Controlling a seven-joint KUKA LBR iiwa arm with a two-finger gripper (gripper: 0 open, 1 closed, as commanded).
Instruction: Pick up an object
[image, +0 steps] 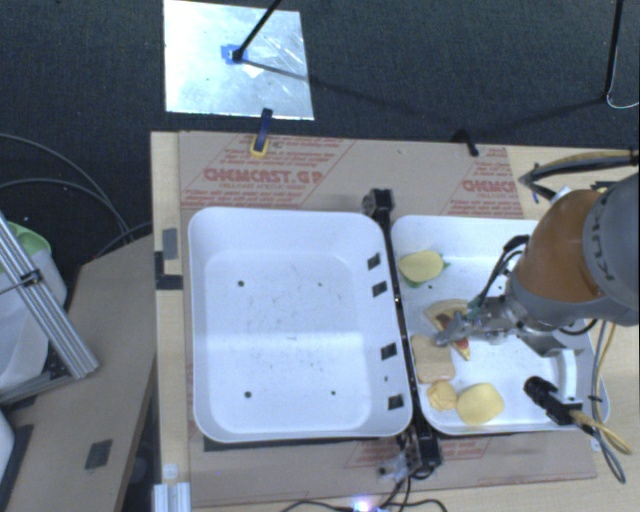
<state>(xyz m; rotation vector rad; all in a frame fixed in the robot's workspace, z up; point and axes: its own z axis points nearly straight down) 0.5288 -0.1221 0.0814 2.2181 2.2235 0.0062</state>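
We see the tool (460, 328) low over the middle of the right bin (480, 245), nearer that bin's left wall than its right. It is carried by the arm (565, 255), whose orange band hangs over the bin's right side. We cannot tell from this angle whether the tool is open or closed, and we see nothing clearly gripped in it.

Right at the tool's tip lies a tan slice (443, 312); they look to be touching, though we cannot be sure. Just below the tip, toward the near edge of the bench, sits a small red piece (463, 349). Beside it, against the bin's left wall, is a pale tan slab (431, 362).

In the bin's near left corner we find a small yellow piece (442, 396) and, just to its right, a rounder yellow lump (481, 403). The two are touching or nearly so.

Toward the far left corner of the same bin, well apart from the tool, lies a yellow-green fruit (421, 266).

The left bin (290, 330) stands alongside, sharing the middle wall, with a row of small black clips (380, 290) along that edge. Both bins rest on the bench (330, 165), on a brown sheet with red lettering.
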